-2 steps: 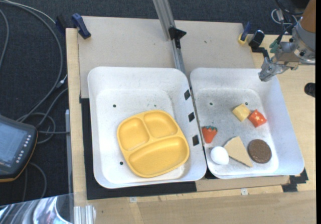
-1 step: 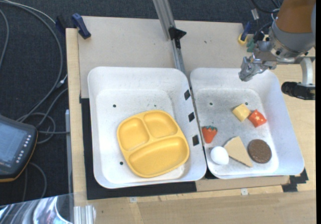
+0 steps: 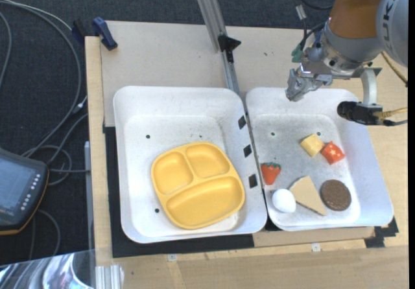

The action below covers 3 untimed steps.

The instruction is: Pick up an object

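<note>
Six small food pieces in right white bin [image 3: 382,184]: white egg [image 3: 283,201], tan wedge [image 3: 309,194], brown round cookie [image 3: 336,195], strawberry [image 3: 271,172], yellow block [image 3: 312,144], red block [image 3: 332,152]. Farther back, grey two-finger gripper [image 3: 296,91] over bin rim, finger spacing unclear.

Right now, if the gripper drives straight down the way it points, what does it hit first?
Probably bare floor at the back of the right bin. The gripper hangs over the bin's far rim, clear of the yellow block and red piece. Depth is uncertain.
</note>
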Each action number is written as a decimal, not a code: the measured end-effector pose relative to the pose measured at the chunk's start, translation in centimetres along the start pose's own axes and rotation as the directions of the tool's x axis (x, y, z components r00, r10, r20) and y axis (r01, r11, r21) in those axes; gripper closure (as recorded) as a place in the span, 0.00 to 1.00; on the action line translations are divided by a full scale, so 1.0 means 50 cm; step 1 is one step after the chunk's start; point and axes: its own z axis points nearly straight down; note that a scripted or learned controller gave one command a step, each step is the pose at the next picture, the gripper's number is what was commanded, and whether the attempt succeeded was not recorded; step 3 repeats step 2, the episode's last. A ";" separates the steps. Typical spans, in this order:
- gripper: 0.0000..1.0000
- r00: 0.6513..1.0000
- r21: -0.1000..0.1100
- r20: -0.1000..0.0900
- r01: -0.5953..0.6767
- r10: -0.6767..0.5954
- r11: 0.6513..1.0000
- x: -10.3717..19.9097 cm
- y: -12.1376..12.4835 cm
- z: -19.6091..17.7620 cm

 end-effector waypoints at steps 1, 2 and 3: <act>1.00 1.000 0.004 0.000 0.000 0.000 1.000 0.116 0.003 0.029; 1.00 1.000 0.004 0.000 0.000 0.000 1.000 0.235 -0.018 0.037; 1.00 1.000 0.004 0.000 0.000 0.000 1.000 0.235 -0.018 0.037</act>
